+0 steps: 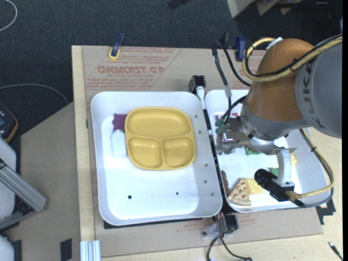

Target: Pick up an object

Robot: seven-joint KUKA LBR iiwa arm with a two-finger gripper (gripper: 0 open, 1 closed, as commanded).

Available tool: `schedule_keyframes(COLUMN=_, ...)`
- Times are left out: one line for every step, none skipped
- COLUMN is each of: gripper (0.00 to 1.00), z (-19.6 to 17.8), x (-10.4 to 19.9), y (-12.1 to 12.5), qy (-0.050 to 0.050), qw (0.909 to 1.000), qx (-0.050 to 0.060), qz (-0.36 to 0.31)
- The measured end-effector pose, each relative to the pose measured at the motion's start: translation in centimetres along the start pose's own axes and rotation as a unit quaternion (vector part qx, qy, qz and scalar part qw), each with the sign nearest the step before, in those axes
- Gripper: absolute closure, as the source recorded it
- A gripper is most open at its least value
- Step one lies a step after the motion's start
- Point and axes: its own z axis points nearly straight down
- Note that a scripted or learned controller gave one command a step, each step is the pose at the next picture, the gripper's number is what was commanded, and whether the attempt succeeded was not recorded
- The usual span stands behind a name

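- Arm [283, 91] reaches in from the right and hangs over the right bin [239, 170].
- Gripper [227, 139] sits low over the right bin's left side, close to the wall between the bins.
- Gripper state: can't tell whether it is released or clenched, as the wrist hides it from above. Nothing visibly grasped.
- Pizza slice [241, 193] lies flat in the right bin's near left corner, apart from the gripper, crust toward the front rim.
- Small green item [220, 126] is just beside the gripper on its far side; contact can't be told.
- Second green bit [253, 152] shows under the wrist, mostly hidden.
- Yellow bit [293, 159] peeks out at the right of the wrist, too hidden to identify.
- Left bin [157, 197] holds a yellow divided plate [160, 137], upright, in its far half.
- Purple item [118, 122] is tucked against the plate's left far edge.
- White bottle [118, 143] lies just left of the plate, touching or nearly touching the purple item.
- Both bins rest side by side on a printed board [136, 64].
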Motion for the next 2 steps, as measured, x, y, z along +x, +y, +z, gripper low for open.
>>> schedule_keyframes(gripper=1.0, z=-0.2, x=4.8, y=0.1, qy=0.0, qw=1.0, qx=0.0, qz=0.001)
schedule_keyframes(gripper=1.0, z=1.6, x=6.2, y=0.2, qy=0.0, qw=1.0, qx=0.004, qz=0.002)
